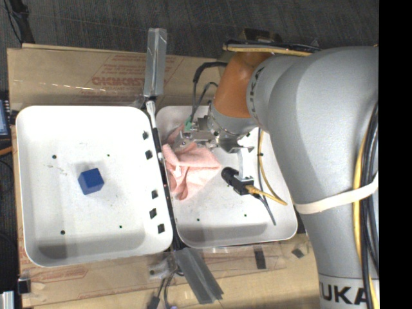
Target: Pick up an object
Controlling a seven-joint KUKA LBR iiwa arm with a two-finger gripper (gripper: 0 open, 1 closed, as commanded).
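Two shallow white bins [45, 205], one blue cube [91, 180], one pink cloth [188, 165], one grey arm [322, 108]

Black letters "UKA" [348, 294] stand on the grey arm [335, 140], low at the right; whatever letter precedes them is out of sight. Red print [122, 80] runs in lines across the cardboard sheet [77, 63] behind the bins, too blurred to read. No other legible text or numbers.

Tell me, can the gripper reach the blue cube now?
Probably yes: the blue cube lies alone in the left bin, nothing over it; the gripper hangs over the pink cloth next door.
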